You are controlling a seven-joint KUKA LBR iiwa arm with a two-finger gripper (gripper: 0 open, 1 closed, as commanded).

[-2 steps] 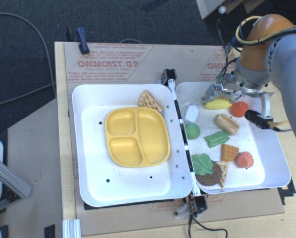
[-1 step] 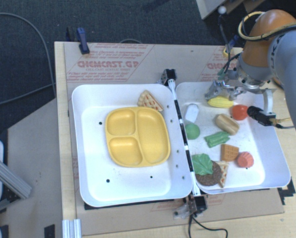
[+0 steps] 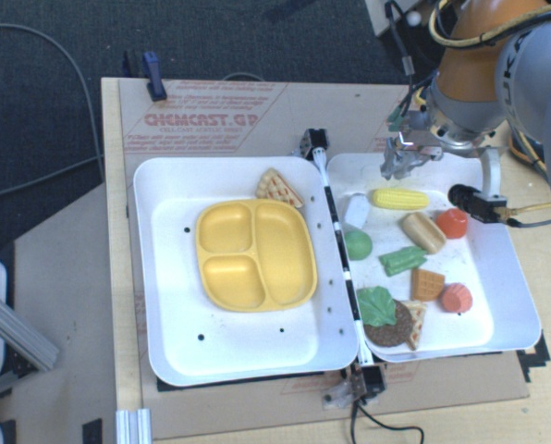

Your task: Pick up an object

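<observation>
A grey robot arm with an orange band (image 3: 486, 17) reaches in from the upper right of the frame, its two-finger gripper (image 3: 402, 162) hanging over the far left part of the right-hand shallow white bin (image 3: 520, 285). The gripper sits just above a yellow plastic corn cob (image 3: 399, 198) lying crosswise near the bin's upper edge; whether it touches the cob cannot be told, nor can its state be read from this angle.

Toy food is scattered over the right bin. Right of centre lies a tan bread roll (image 3: 423, 231), with a red tomato-like ball (image 3: 452, 223) just beside it on the right. A pale translucent piece (image 3: 357, 212) rests near the bin's left wall, above a round green ball (image 3: 357, 244). A green pod-shaped piece (image 3: 402, 260) lies mid-bin, an orange square cracker (image 3: 427, 285) below it, and a red strawberry-like piece (image 3: 457, 298) to the lower right. At the lower left of that bin sit a green leaf (image 3: 378, 304) and a brown round cookie (image 3: 393, 329).

The left-hand white bin (image 3: 165, 340) holds a yellow three-compartment plastic plate (image 3: 255, 253) at centre, with a tan waffle wedge (image 3: 278, 189) just beyond its upper right rim. Both bins rest on a brown cardboard sheet (image 3: 202, 114) printed with red lettering, a blue clip (image 3: 152, 70) at its upper left.
</observation>
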